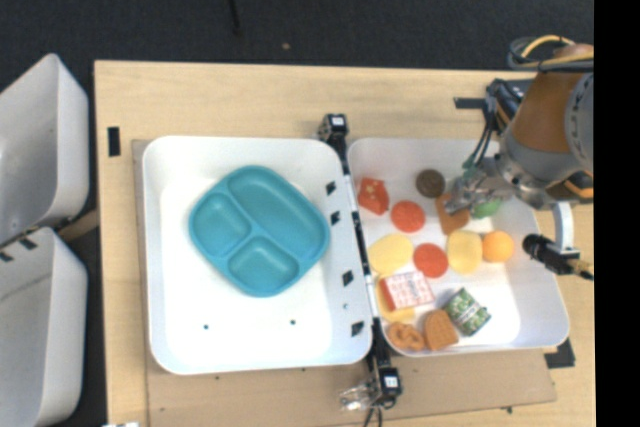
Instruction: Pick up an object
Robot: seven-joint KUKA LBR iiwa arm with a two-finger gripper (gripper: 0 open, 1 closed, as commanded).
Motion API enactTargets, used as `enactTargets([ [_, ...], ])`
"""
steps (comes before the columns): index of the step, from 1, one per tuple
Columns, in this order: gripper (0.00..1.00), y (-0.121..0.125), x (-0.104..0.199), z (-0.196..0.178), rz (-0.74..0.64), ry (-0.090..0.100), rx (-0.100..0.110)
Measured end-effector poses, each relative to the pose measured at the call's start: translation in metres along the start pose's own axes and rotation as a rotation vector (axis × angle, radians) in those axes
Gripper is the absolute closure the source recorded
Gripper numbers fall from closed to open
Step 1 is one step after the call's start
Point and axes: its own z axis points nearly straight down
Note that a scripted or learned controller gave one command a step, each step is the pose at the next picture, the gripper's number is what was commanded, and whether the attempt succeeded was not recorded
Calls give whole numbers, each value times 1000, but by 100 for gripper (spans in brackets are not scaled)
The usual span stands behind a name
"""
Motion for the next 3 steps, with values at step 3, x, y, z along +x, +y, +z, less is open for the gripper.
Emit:
enactTargets([
  [3,100,5,-12,-122,-8,0,15],
])
